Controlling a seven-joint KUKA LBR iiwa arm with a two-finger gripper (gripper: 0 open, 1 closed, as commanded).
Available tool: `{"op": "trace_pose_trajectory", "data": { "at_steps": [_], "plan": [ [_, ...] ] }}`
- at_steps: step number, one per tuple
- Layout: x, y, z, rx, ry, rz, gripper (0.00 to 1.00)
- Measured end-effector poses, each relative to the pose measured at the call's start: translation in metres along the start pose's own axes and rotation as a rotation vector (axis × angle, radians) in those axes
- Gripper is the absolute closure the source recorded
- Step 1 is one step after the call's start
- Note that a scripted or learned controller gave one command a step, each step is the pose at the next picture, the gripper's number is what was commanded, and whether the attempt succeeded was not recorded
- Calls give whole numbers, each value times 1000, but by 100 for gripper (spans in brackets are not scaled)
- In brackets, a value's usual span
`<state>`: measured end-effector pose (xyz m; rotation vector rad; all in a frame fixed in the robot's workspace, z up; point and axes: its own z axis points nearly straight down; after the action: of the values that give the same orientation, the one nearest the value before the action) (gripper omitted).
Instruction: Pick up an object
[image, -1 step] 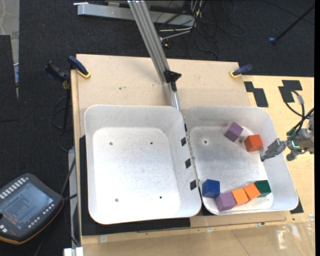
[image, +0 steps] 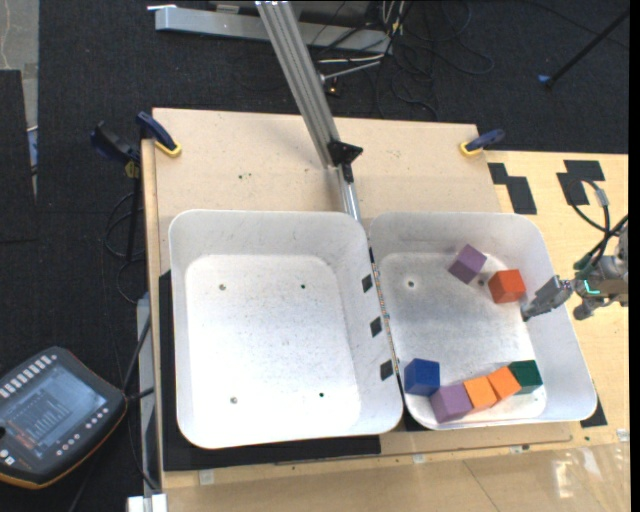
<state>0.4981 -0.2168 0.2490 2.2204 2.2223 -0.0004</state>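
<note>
The right bin (image: 430, 320) holds several small blocks. A purple block (image: 467, 264) and an orange block (image: 507, 286) lie near its back right. Along its front edge sit a blue block (image: 422, 376), a purple block (image: 450, 401), an orange block (image: 481, 389) and a green block (image: 525, 376). My gripper (image: 545, 300) comes in over the bin's right rim, just right of the back orange block and apart from it. Nothing shows between its fingers.
The left bin (image: 265, 325) lies beside the right one. A metal pole (image: 310, 90) slants over the bench back. Blue and yellow clamps (image: 158, 135) (image: 482, 141) hold the board. A teach pendant (image: 50, 415) rests at the lower left.
</note>
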Motion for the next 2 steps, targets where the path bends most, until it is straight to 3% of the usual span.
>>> {"op": "trace_pose_trajectory", "data": {
  "at_steps": [2],
  "plan": [
    [2, 16, 105, 4, 1, 1, 0]
  ]
}}
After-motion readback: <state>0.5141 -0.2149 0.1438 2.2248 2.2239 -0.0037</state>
